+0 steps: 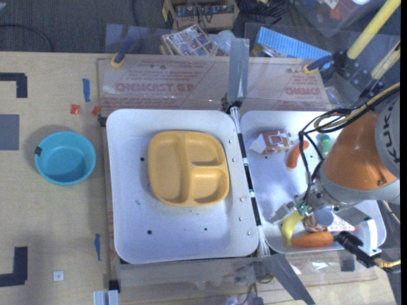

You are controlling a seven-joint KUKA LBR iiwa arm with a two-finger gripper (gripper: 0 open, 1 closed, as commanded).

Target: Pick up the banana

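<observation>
You see the banana [290, 226] at the right bin's [270, 189] near-left corner — beside a carrot [311, 239]. The gripper [308, 215] is over it; finger state — you cannot tell.

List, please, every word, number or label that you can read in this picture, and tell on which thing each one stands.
"KU", large dark letters on the grey arm, cut off at the picture's edge.
Red print on the two clear panels behind the bins: mirrored and blurred, not readable.
Printed booklet behind the bench: too small to read.
Small white and orange packet in the right bin: too blurred to read.
</observation>
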